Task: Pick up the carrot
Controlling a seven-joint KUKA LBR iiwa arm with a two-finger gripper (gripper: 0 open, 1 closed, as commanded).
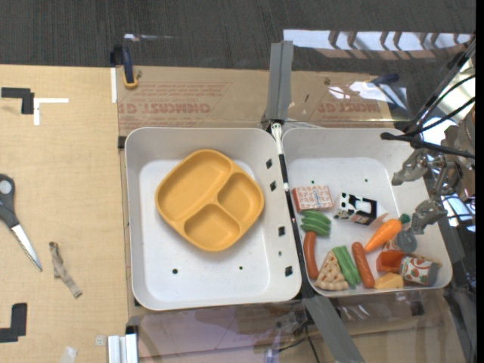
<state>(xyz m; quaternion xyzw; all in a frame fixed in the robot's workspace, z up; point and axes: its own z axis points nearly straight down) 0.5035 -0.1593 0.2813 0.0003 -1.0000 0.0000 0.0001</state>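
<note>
One hand (pixel 420 195) at rt bin (pixel 333 146) edge, beside carrot (pixel 383 234)

Just behind the left white bin (pixel 130 225), the cardboard sheet (pixel 174 97) lying on the bench carries faint reddish printing that sits upside down from here; it seems to read "CHEMCZ", though I can't be sure of the letters. A like red print runs along the cardboard strip (pixel 348 108) further right, behind the other bin, too pale to make out. The small red-and-white packet (pixel 312 197) to the right of that left bin has markings too small to read.
</note>
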